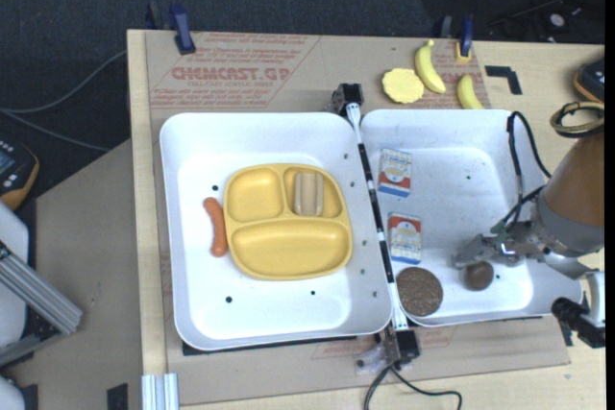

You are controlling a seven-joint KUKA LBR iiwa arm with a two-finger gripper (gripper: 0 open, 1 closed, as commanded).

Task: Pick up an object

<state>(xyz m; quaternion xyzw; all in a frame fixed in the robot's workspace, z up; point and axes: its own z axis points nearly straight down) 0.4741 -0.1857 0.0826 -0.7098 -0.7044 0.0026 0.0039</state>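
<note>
Places are given from the brown disc [420, 291], which lies in the near left corner of the right bin [452, 134], close against the bin's near rim and left wall.

Near row. A small brown lump [478, 276] sits just right of the disc, apart from it, on bare white floor. My gripper [485, 252] hangs right of the disc and a little farther back, directly behind the lump. Whether it is open or closed cannot be told from this angle, and nothing is seen held in it. Whether it touches the lump also cannot be told. Open floor runs from the lump rightward to the bin's right wall.

Middle. One carton [405, 238] lies just beyond the disc along the left wall. A second carton [395, 173] lies farther back on the same line. The floor right of both cartons is open.

Left of the disc, across the divider, the left bin [183, 158] holds one yellow plate [286, 245] with a pale roll [307, 192] in its far right compartment. One orange sausage [217, 226] lies just off the plate's left edge.

Far, outside the bins. Two bananas [430, 67] [469, 93], one yellow round piece [404, 85] and two blue clamps [181, 29] [465, 36].
</note>
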